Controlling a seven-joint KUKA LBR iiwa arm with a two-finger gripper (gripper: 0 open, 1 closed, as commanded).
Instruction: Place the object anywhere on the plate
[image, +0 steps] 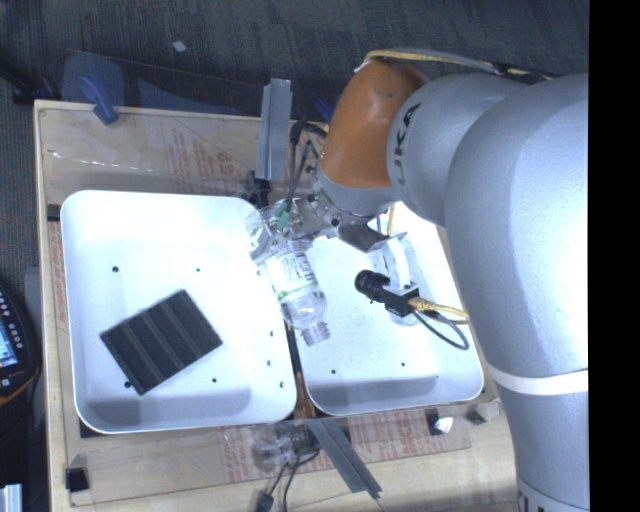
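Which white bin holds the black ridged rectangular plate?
The white bin on the view's left: the black ridged plate lies flat in it, not the other bin.

On my surface (150, 150) the left bin (90, 215) and right bin (445, 378) are sitting side by side, a blue piece (100, 100) lying at its corner.

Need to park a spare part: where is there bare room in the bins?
Left bin: bare floor all round the dark ribbed plate, widest toward the far wall. Right bin: a bare patch by the near wall. Crowded where the bins meet, with the clear bottle and the hand.
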